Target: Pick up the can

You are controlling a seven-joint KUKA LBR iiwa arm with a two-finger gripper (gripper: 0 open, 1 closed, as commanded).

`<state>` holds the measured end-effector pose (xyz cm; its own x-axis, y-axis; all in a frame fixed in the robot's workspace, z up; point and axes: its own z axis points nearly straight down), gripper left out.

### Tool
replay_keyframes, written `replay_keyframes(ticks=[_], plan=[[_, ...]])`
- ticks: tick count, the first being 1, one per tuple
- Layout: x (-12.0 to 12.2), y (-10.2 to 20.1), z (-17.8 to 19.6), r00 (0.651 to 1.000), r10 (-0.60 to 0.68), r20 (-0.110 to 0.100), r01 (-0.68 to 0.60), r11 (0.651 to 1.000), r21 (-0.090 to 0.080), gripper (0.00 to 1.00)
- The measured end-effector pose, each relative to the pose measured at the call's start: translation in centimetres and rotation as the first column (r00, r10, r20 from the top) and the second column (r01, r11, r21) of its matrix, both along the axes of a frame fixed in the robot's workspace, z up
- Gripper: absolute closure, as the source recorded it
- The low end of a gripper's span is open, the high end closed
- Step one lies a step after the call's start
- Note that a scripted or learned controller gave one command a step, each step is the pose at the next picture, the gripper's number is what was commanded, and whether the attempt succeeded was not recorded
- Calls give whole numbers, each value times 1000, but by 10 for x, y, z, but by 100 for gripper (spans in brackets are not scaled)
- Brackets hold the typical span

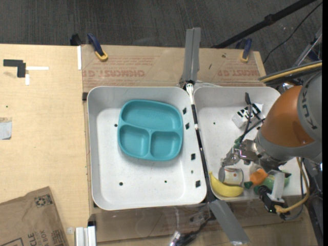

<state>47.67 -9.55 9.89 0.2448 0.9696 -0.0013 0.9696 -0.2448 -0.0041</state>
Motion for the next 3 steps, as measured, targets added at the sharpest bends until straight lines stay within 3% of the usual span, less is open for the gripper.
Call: replay_keyframes(ticks=[1, 2, 3], plan=[[1, 25, 92, 1000, 16, 2, -16, 1000, -1, 0], [1, -3, 110, 999, -34, 1, 34, 999, -1, 0], [6, 1, 13, 1000, -22, 20, 22, 1000, 2, 0]])
